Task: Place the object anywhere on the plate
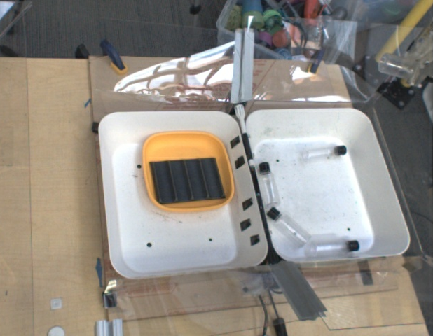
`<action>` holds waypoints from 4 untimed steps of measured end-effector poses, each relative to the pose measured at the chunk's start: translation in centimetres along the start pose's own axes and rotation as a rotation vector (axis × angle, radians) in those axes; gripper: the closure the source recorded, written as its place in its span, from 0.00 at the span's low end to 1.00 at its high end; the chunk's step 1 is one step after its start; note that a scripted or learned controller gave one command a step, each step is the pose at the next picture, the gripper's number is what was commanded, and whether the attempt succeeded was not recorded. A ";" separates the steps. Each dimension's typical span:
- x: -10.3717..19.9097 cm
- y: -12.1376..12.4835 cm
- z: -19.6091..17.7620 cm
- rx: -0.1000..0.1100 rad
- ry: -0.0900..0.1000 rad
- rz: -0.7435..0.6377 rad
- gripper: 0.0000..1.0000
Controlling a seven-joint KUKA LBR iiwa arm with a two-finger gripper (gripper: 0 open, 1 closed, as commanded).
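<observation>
A ridged black object (pixel 187 180) is seen lying flat on the orange plate (pixel 152 152) in the left white bin (pixel 125 250) (its long side runs across the plate). Clear tubes with black caps (pixel 321 152) are scattered in the right bin (pixel 385 215). The gripper's state cannot be told.

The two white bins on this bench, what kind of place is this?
Probably a robotics lab test bench. Two shallow white bins sit side by side on a wooden bench, an orange plate holds a black ridged object, and a clear tub of colourful toys stands behind.
</observation>
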State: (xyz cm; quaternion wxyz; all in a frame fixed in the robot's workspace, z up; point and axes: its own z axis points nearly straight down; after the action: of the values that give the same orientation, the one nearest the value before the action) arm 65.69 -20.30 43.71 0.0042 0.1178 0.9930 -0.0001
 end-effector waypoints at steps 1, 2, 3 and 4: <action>-0.9 -1.5 0.1 0.000 -0.002 -0.277 1.00; -1.5 -1.5 0.1 -0.001 -0.003 -0.546 1.00; -1.5 -1.5 0.1 -0.002 -0.003 -0.862 1.00; -1.5 -1.5 0.1 -0.003 -0.003 -1.174 1.00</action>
State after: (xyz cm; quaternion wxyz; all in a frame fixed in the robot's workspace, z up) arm 66.83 -22.17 43.59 0.0052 -0.4520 0.8920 -0.0013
